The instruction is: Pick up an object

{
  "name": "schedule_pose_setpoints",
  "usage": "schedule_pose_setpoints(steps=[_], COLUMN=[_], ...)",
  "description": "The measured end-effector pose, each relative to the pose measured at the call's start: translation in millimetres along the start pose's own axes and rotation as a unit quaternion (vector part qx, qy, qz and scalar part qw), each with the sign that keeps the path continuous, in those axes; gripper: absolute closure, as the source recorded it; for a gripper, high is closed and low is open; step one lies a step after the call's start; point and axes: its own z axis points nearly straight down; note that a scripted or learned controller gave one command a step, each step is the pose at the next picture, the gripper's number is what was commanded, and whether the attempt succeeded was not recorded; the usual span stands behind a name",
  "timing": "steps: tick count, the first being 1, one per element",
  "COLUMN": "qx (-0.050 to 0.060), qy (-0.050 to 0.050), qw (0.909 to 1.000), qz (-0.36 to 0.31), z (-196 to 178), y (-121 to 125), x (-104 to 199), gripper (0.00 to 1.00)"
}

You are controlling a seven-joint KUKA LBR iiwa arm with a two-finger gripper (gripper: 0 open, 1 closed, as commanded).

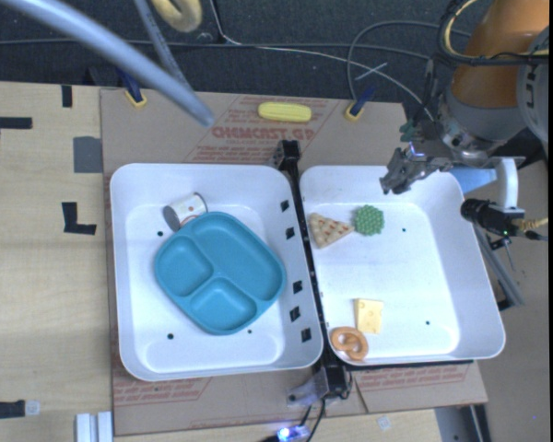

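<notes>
The right bin (461,274) holds a green broccoli piece (369,219), a tan waffle wedge (328,229), a yellow cheese block (370,316) and a brown pretzel (349,343). My gripper (396,179) hovers over the bin's far rim, up and to the right of the broccoli, with nothing visible between its dark fingers. The arm with its orange band (502,40) rises at the upper right.
The left bin (129,247) carries a blue divided plate (219,272) and a small white cup (184,211) lying on its side. A yellow banana-like toy (284,111) rests on the cardboard beyond the bins. Cables run across the back.
</notes>
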Motion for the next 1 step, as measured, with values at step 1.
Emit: schedule_pose_setpoints(steps=[1], qx=[0.002], qy=[0.000], qw=[1.0000], qz=[0.001], z=[17.1], y=[-26.2], x=[45.1], gripper=[1.00])
